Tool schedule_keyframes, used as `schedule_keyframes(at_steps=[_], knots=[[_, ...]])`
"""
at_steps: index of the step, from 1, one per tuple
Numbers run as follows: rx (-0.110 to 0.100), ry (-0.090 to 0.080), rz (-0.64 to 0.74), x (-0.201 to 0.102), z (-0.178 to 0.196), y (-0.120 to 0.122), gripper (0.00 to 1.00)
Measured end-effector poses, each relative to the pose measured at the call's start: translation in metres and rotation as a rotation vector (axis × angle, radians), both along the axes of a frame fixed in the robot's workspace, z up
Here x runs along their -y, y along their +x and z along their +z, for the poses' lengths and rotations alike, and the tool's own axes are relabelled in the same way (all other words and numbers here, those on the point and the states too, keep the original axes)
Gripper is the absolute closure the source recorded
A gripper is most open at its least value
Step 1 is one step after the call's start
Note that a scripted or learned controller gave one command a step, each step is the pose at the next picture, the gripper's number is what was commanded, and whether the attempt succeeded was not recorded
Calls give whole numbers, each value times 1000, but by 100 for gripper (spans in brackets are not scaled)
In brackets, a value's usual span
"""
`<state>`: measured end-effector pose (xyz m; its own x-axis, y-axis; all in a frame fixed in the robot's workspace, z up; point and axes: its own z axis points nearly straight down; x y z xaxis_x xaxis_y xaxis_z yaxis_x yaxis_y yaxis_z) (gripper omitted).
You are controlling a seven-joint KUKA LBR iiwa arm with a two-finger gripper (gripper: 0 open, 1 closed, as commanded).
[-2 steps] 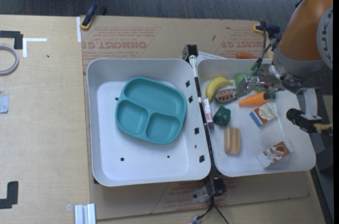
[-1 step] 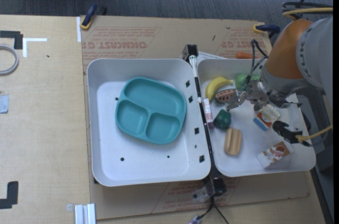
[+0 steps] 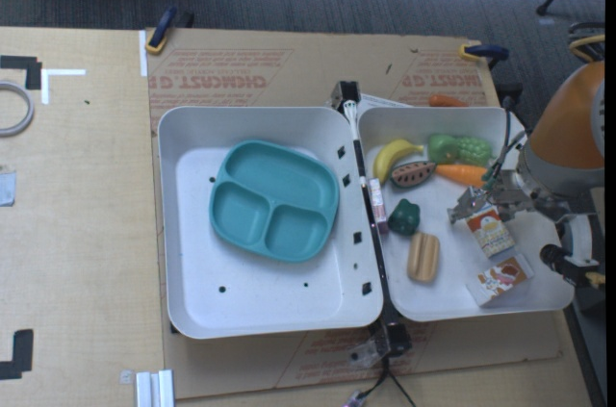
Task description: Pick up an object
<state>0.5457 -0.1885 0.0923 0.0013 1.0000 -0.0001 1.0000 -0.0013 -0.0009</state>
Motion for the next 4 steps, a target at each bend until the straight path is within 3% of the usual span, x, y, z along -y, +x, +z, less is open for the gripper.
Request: schedule_keyframes(at_steps=[1,2,3,4], knots=[[1,0,-2,0,10,1,100],[1,0,-2,0,10,1,0],[2,-1,4,-24,0,72,0],[-16,15,5,28,-1,110,0]])
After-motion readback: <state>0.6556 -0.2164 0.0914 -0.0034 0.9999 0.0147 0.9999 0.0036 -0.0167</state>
